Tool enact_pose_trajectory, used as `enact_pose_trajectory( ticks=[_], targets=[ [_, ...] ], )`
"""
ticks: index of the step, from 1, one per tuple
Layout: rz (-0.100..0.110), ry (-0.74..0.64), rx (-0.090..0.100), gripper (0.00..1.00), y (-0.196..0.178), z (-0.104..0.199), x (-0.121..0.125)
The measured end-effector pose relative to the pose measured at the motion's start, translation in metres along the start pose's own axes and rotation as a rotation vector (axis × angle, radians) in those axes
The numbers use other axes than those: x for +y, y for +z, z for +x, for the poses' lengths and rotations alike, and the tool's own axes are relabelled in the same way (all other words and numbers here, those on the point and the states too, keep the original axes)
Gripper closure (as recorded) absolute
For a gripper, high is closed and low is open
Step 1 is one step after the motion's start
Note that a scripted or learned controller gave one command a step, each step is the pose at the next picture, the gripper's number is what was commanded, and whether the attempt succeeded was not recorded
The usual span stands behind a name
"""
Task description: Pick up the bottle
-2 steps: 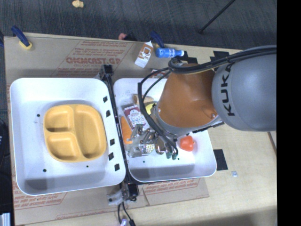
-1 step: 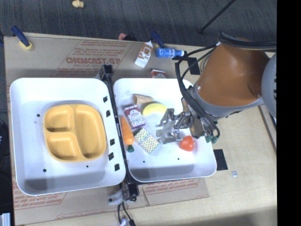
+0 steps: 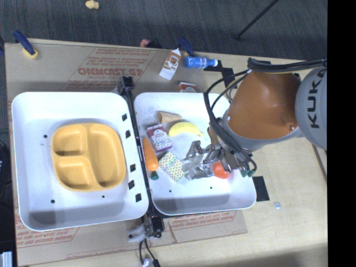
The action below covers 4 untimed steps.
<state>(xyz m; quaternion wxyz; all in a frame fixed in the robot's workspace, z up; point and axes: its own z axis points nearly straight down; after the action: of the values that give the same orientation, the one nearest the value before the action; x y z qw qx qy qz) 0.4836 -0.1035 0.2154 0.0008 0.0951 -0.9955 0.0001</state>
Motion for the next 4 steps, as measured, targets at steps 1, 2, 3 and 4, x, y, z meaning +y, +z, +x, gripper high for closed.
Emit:
enact_pose_trajectory(
  ticks=[1,2,3,4],
  targets=[
    [0.000,-0.098,0.000,1.00,0.054,0.014,-0.108],
    [0.001,0.157,-0.003,1.00,-0.012,0.016,-0.107],
    [0.000,0.056,0.000,1.00,-0.006,0.025,-0.104],
    [-0.001,0.419,0.002,1.00,0.000,0.023,-0.105]
  ],
)
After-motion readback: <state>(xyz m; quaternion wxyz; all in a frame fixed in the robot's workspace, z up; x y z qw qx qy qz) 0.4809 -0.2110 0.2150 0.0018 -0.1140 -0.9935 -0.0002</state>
